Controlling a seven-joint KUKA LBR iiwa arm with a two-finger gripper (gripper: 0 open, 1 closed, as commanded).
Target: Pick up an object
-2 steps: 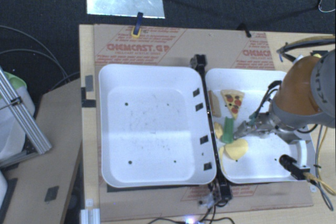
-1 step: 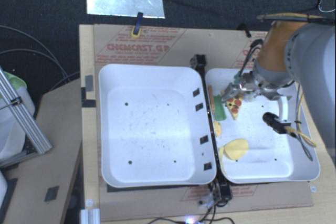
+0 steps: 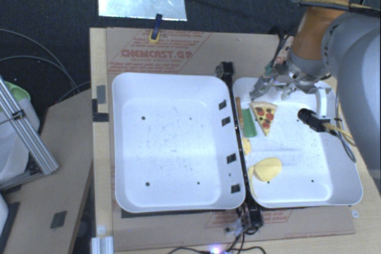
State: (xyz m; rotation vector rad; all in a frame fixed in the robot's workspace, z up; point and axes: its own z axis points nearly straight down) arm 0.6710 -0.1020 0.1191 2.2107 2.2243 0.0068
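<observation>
A toy pizza slice (image 3: 264, 116) lies in the back left part of the right bin (image 3: 342, 184). A green piece (image 3: 247, 122) lies beside it on the left. A yellow lump (image 3: 267, 169) rests nearer the front, with a small yellow bit (image 3: 246, 146) by the left wall. My gripper (image 3: 274, 90) hangs over the bin's back edge, just behind the pizza slice. It is open, its fingers spread apart with nothing between them.
The left bin (image 3: 128, 146) sits alongside, parted from the right bin by a black-clipped divider (image 3: 233, 128). A thin wooden stick (image 3: 238, 114) lies along the right bin's left wall. The grey arm (image 3: 351, 56) looms over the right bin's back right.
</observation>
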